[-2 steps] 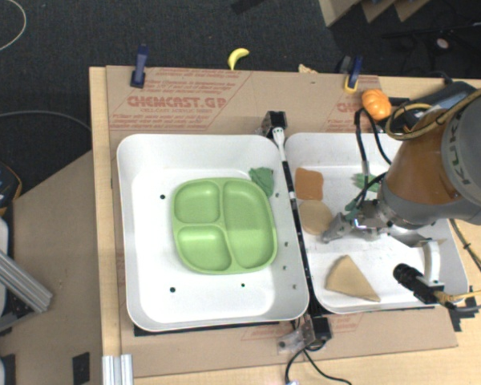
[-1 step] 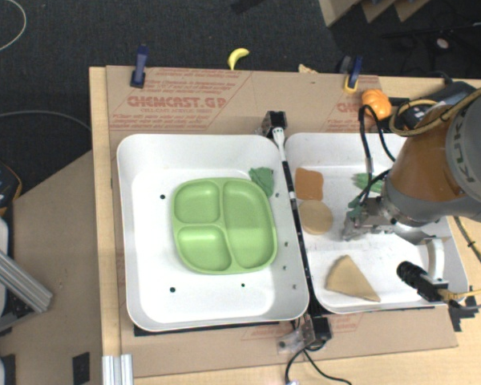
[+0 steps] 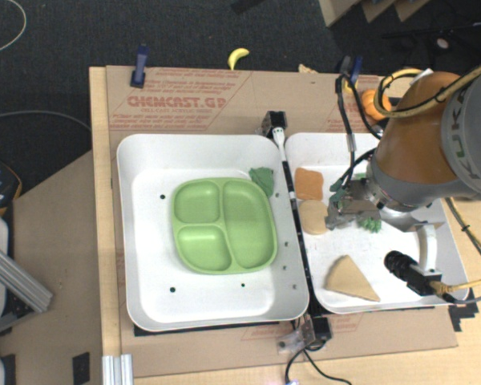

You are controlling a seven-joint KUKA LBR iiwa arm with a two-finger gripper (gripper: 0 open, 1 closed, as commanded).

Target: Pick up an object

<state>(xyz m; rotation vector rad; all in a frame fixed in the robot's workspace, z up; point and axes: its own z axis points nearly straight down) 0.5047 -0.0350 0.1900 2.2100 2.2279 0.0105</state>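
Cardboard-topped bench (image 3: 184,103), two white bins side by side. Gripper (image 3: 346,213) low in right bin (image 3: 325,152). Open or clamped? Can't tell tbh, too dark. Pale lump (image 3: 313,217) just beside it, view-left. Green bit (image 3: 373,224) close on other side. Orange square (image 3: 309,184) up-left, near. Tan wedge (image 3: 351,279) below, apart. Way off left: green plate (image 3: 224,224) in left bin (image 3: 144,183), green scrap (image 3: 262,179) at plate's corner.
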